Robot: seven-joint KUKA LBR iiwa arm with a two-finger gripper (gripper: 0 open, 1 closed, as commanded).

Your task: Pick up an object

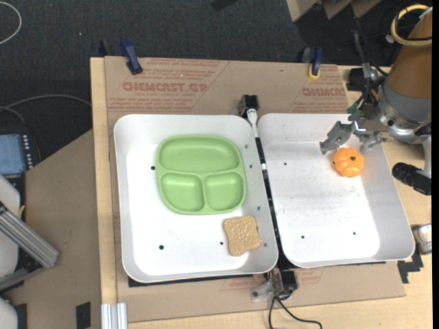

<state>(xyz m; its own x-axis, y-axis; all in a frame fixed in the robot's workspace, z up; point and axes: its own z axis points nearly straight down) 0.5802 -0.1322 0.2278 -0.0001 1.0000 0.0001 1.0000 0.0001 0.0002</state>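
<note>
Green divided tray (201,173) in far bin (137,204), well left of gripper (351,137); cracker-like piece (241,235) just off its corner. Both probably set out as pick targets. Near bin (329,218) holds small orange pumpkin (348,162), directly below gripper, just apart. Fingers spread, grasping nothing.

Dark grey carpet floor (62,19) around a brown board-topped bench (206,77), loose cables (41,105) at left.
</note>
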